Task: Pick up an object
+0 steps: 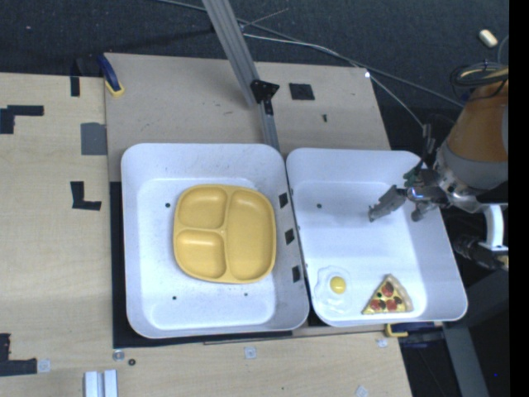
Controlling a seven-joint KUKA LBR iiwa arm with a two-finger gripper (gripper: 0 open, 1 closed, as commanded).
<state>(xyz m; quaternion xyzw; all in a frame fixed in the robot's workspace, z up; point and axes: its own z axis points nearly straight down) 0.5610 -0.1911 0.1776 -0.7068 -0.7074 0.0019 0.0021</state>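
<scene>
- You get even, soft light from overhead; the two white bins (pixel 207 160) read bright without blowing out.
- The yellow plate (pixel 224 233) shows a mild sheen along its ridges and no hard glare.
- Shadows are faint: a soft grey smear lies on the right bin floor (pixel 355 238) below the gripper (pixel 401 203).
- The dark floor (pixel 347 15) beyond the table (pixel 50 222) falls dim, with little detail.
- Your picture is low in resolution and slightly soft; the fried egg (pixel 335 287) and pizza slice (pixel 388 296) look fuzzy at their edges.
</scene>
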